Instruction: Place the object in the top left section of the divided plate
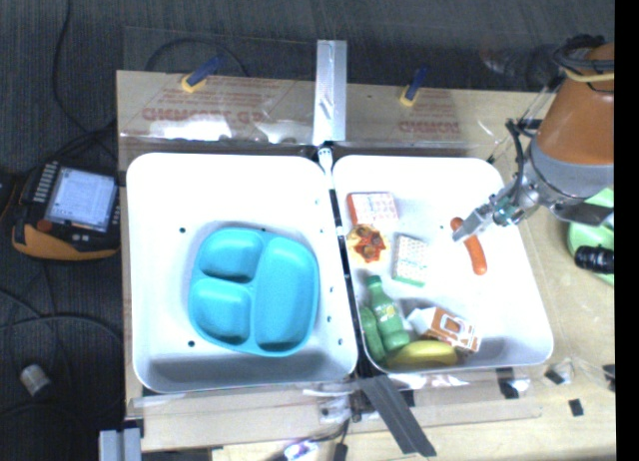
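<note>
A blue divided plate (254, 287) lies in the left bin, with two small sections on its left and one large section on its right. My gripper (471, 229) hangs over the right bin's upper right part. It is just above the top end of a small orange carrot-like piece (478, 255) that lies on the bin floor. From this height I cannot tell whether the gripper touches that piece.
The right bin (519, 299) also holds a small picture box (372, 208), a red strawberry pack (366, 240), a white and green packet (409, 258), a green bottle (383, 316), a banana (423, 353) and an orange carton (451, 328). A metal divider (330, 90) stands behind the bins.
</note>
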Controlling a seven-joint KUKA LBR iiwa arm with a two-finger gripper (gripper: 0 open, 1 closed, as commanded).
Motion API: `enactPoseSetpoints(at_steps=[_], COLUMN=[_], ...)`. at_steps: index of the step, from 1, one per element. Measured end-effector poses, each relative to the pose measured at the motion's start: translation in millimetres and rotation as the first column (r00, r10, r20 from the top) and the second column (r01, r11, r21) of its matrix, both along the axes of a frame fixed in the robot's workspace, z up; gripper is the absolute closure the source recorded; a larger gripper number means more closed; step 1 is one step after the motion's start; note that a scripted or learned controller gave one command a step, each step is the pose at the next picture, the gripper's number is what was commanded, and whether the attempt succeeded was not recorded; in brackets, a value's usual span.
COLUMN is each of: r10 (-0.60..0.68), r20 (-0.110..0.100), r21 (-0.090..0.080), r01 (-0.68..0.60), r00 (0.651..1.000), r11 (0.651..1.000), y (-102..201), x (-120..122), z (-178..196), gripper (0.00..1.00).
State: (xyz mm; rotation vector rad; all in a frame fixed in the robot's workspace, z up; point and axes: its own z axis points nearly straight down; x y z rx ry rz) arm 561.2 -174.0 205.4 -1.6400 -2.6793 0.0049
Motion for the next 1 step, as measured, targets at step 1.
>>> enactPoseSetpoints(at_steps=[1], r10=[-0.157], r20=[0.001], r21=[0.001], r01=[0.157], r00=[0.988], r11=[0.988], y=[4.9], x=[24.4], z=[15.3], gripper=[1.0])
